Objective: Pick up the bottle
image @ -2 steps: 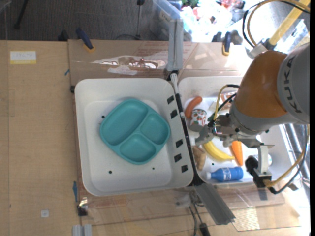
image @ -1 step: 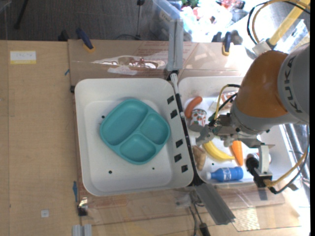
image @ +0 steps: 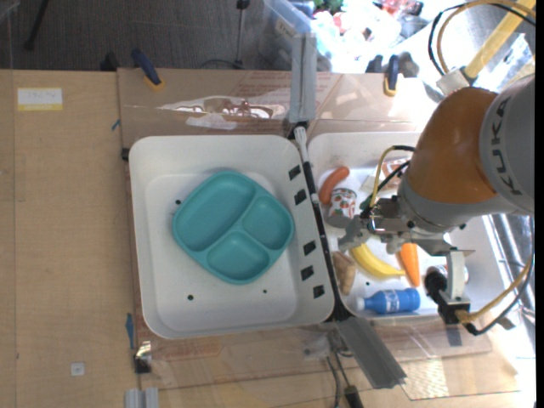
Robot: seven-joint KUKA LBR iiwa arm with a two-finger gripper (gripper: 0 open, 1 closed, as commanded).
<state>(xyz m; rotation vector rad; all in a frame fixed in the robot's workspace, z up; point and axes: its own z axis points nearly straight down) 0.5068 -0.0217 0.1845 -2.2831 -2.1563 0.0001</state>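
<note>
step: reach for bottle (image: 389, 301) | gripper (image: 367, 219) over the banana (image: 374, 262), claw state unreadable | advice: shift toward near rim (bottle lies flat), grip across its body

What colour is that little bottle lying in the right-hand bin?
The bottle is blue with a white cap end, lying on its side; the camera view shows it.

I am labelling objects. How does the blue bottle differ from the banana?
The bottle is blue with a white cap and straight; the banana is yellow and curved. The bottle lies nearer the right bin's front wall; the banana lies partly under the arm. Both lie flat in this bin.
</note>
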